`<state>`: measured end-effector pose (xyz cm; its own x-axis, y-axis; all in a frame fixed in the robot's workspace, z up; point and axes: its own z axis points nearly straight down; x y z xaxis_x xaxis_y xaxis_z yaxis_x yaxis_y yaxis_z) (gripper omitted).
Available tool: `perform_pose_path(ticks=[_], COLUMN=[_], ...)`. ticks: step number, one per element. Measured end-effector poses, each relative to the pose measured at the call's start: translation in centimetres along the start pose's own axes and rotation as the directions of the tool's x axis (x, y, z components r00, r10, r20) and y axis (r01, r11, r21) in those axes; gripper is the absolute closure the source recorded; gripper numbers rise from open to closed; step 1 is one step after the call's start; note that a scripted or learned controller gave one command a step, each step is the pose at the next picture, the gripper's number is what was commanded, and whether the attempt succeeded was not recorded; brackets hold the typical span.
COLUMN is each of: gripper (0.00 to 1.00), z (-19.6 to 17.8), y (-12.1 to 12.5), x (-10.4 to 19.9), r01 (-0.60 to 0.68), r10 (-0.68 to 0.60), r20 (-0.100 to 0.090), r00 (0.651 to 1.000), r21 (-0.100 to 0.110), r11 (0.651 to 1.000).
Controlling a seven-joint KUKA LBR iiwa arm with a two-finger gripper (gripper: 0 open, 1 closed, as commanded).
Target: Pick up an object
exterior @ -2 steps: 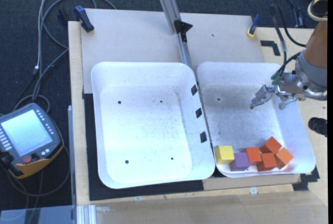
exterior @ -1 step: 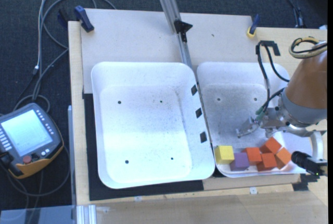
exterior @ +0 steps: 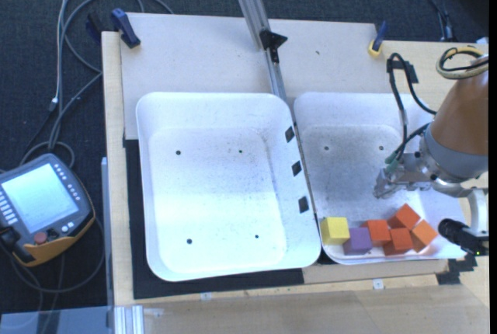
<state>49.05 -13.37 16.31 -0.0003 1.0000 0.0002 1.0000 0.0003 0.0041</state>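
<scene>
We see the bench (exterior: pixel 194 53) first, carrying two shallow white bins side by side. The left bin (exterior: pixel 155 169) is the bigger patch of white; the right bin (exterior: pixel 342 130) has all the blocks bunched along its near edge. The arm (exterior: pixel 466 123) comes in from the right, its orange band above the grey wrist. A teach pendant (exterior: pixel 43 204) lies on the floor at far left.

The gripper (exterior: pixel 386 185) hangs over the right bin's floor, its tip low and pointing toward the bin's middle. We cannot tell how far apart its fingers stand; nothing visible sits between them.

Blocks, down in size: a cluster of orange blocks (exterior: pixel 400 230), a yellow block (exterior: pixel 335 229), a purple block (exterior: pixel 358 240) touching the orange ones.

Key relation: the blocks lie toward the near edge from the gripper, the orange cluster nearest, just beside and slightly right of the tip; yellow and purple sit further left. We judge the pick needs a short shift toward the near rim, and crowding there risks a bad grasp.
</scene>
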Motion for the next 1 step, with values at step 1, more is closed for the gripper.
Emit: perform_pose_path(ticks=[1], gripper=[1.00], z=[-5.25], y=[-0.84], x=[5.72], r01=[0.007], r10=[-0.008], r20=[-0.001], r00=[1.000], r21=[-0.002], r11=[1.000])
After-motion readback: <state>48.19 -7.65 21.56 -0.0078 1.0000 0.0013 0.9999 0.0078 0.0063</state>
